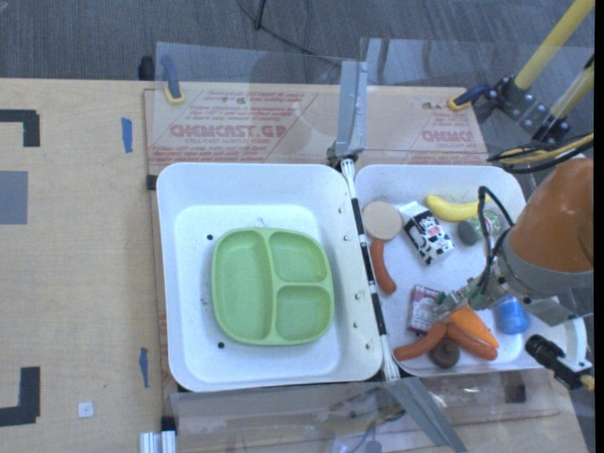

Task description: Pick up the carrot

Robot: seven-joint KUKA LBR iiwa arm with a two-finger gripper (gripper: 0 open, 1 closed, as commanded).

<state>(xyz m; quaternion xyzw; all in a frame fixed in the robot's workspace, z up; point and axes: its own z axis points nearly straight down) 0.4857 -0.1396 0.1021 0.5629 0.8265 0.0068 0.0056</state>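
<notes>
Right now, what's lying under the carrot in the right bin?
The carrot lies over the end of a reddish sausage, with a dark round piece beside it. The gripper hovers just above; whatever lies beneath the carrot's middle is covered.

On the worktop (pixel 75 253) sit two shallow white plastic bins: the left bin (pixel 179 196), well away from the claw (pixel 469 295), and the right bin (pixel 396 179) around it. One green three-compartment plastic plate (pixel 273 285) lies in the far bin. Near the claw are one orange carrot (pixel 472 329) just below it, two red sausage-shaped pieces (pixel 382 265) (pixel 420 343), one yellow banana (pixel 453 208), one round tan disc (pixel 382 220), one black-and-white carton (pixel 429 236), one blue cup (pixel 512 315), one dark brown doughnut-like piece (pixel 444 354) and one red-pink packet (pixel 425 308).
</notes>
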